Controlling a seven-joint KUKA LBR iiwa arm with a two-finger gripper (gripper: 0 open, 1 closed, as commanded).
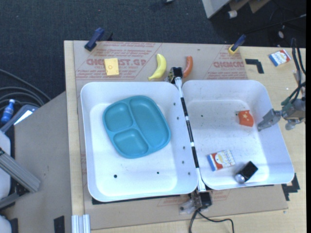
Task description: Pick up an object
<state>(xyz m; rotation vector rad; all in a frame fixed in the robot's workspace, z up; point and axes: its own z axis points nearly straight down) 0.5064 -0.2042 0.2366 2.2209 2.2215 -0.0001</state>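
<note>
The right bin [272, 144] holds three small things. An orange block [245, 118] lies near its middle right. A small white, blue and red box [221, 159] lies toward the front. A black piece with a silver end [247, 172] sits at the front wall. My gripper [281, 120] hangs at the bin's right rim, just right of the orange block and apart from it. Nothing shows in its grasp.
The left bin [97, 174] carries a blue divided plate [136, 126]. On the bench behind the bins lie a banana [158, 67], an orange stick-shaped toy [187, 66] and a yellow tag [111, 67]. A small box [279, 58] sits at the far right.
</note>
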